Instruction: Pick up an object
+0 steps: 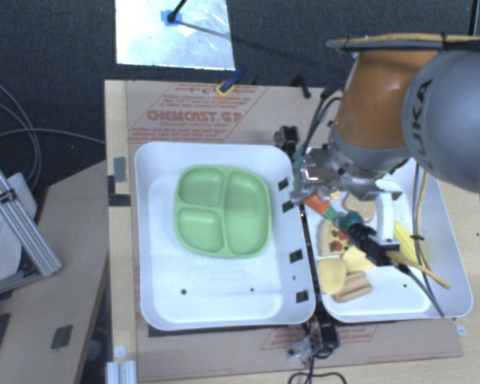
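My gripper hangs low over the left edge of the right bin, under the grey arm and its orange band. Just below the gripper lies a small orange-red piece with a teal end. Further down in the same bin are a pale yellow round piece, a tan stubby roll and a beige flat piece. A yellow ridged piece and a white piece lie to the right. The arm hides the far part of this bin.
The left bin holds a green divided plate with three compartments. The two bins meet at a ridge with black clips. A cardboard sheet lies under the bins, and a shiny square is behind.
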Controlling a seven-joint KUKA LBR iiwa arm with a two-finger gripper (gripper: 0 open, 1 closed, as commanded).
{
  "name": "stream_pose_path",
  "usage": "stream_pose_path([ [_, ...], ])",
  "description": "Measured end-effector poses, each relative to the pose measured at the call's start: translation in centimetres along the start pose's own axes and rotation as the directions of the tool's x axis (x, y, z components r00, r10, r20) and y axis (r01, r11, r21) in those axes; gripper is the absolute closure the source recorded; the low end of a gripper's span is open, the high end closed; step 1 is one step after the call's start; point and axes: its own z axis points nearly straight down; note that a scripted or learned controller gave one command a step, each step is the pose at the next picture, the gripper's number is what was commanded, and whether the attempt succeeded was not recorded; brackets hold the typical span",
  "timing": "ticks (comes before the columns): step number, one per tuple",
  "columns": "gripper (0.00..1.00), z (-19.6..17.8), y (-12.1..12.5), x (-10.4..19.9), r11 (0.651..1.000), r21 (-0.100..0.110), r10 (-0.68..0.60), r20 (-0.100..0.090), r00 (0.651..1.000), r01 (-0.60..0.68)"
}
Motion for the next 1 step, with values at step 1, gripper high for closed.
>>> stream_pose_path([
  [1,1.00,1.31,-0.99,4.89,1.000,0.006,0.002,0.001,1.000,-0.002],
])
